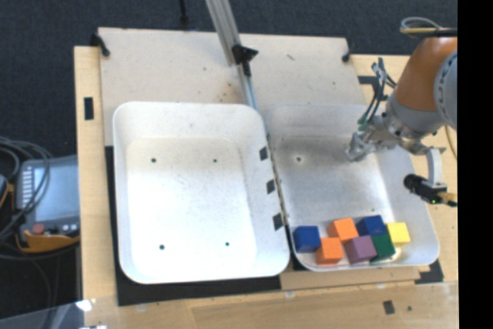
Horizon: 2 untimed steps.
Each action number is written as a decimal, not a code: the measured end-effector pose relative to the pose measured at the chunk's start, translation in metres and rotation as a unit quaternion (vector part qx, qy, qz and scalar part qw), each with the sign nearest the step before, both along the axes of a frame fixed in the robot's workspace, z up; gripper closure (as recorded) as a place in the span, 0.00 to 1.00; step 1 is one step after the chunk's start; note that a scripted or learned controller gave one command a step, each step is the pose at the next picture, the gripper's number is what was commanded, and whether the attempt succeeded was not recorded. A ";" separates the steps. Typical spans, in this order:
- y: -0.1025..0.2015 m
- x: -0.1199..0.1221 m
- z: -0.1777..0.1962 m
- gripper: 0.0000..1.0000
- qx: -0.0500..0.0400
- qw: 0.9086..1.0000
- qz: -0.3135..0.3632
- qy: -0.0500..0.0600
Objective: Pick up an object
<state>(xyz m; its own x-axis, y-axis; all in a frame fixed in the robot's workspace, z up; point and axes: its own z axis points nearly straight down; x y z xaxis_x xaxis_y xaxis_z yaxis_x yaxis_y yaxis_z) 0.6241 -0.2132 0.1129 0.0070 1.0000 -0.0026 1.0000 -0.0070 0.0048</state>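
**Figure: Arm poised over the right bin, blocks clustered at its lower edge**

Reading from the left of the frame, I am seeing the left bin (192, 189) sitting bare-floored at centre-left; it is playing no part in my pick as things stand. Between the bins, an aluminium mast (219, 8) is rising from the bench toward the top of the frame, presumably carrying fixed rig hardware. To its right, the right bin (323, 166) is holding every candidate object, and all of them are lying bunched against its lower rim, in the lower right of the frame: a blue block (306, 237), an orange block (330, 250), a second orange block (344, 228), a purple block (359, 248), a dark blue block (373, 224), a green block (384, 246) and a yellow block (398, 233). They are touching or nearly touching, probably because the sloped bin wall is gathering them there, and I am judging that this crowding is leaving little room for fingers between neighbours. The gripper (358, 146) is hanging over the bare upper part of that bin's floor, well apart from the cluster, with nothing between its fingers; whether they are spread or closed, I cannot tell at this size. I am therefore treating the pick as not yet begun: the arm (424, 85), entering from the right edge, needs to travel toward the lower frame. The yellow block, at the cluster's outer end, is looking the most accessible.
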 end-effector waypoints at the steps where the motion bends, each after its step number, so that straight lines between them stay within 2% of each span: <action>1: 0.008 0.001 0.050 1.00 0.000 1.000 0.006 -0.001; 2: -0.002 -0.003 0.106 1.00 0.000 1.000 0.003 -0.002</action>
